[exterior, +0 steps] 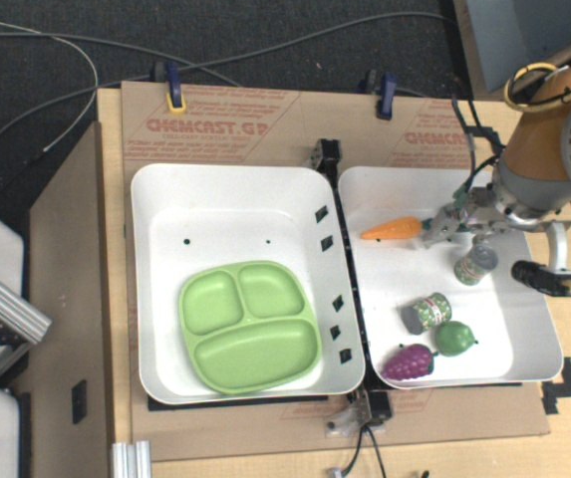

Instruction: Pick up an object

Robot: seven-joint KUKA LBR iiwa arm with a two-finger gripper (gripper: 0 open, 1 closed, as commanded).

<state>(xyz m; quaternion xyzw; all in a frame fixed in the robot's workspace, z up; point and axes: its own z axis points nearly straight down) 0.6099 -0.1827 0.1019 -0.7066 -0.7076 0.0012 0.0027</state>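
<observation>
Hand [451, 225] low in the right white bin [534, 352], just beside the orange plastic carrot [392, 231]; finger state impossible to tell.

Green divided plate [250, 325] in left white bin [155, 267], cardboard sheet [265, 118] beneath, blue clamps [174, 96], black cables [56, 43]

Two white bins [155, 267] on a tan tabletop [116, 167] printed with faded red lettering, dark carpet beyond. Light green divided plate [250, 325] in the left bin; in the right bin an orange carrot [393, 231], a green-and-white patterned can [427, 313], a green round fruit [454, 339] and purple grapes [409, 362]. Grey arm [564, 147] with orange band, metallic grey gripper [461, 225], blue clamps [174, 86] at the far edge.
</observation>
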